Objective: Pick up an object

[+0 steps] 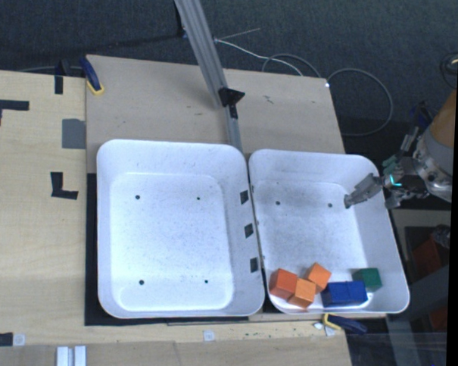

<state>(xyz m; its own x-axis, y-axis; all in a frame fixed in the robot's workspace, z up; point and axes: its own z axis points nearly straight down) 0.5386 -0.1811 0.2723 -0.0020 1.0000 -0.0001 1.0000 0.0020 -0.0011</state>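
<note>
Reaching in from the right, the gripper [363,193] hangs over the upper right rim of the right bin [305,168], its grey finger slanting down and leftward toward the bin's inside; whether that pincer is spread or pressed together cannot be told from this slant, and nothing shows in it. Behind it, further right of that bin, the wrist carries a small teal light and dark cabling, and the arm [441,150] rises out past the bin's right side with its orange band at the top. The task's things lie well apart from the gripper, bunched along the near wall of the right bin: an orange block [284,281] at the left of the bunch, two more orange blocks [312,284] just beside it and touching each other, a blue block [345,293] to their right against the near rim, and a green block [369,278] just beyond the blue one toward the bin's right corner. Touching the right bin's left wall is the left bin [106,211], white and speckled. Both stand on a tan bench [149,99] with black tape marks left of the bins; a grey metal rail [206,48] slants up from the gap between them, and white cables [355,78] loop over dark carpet beyond the right bin.
</note>
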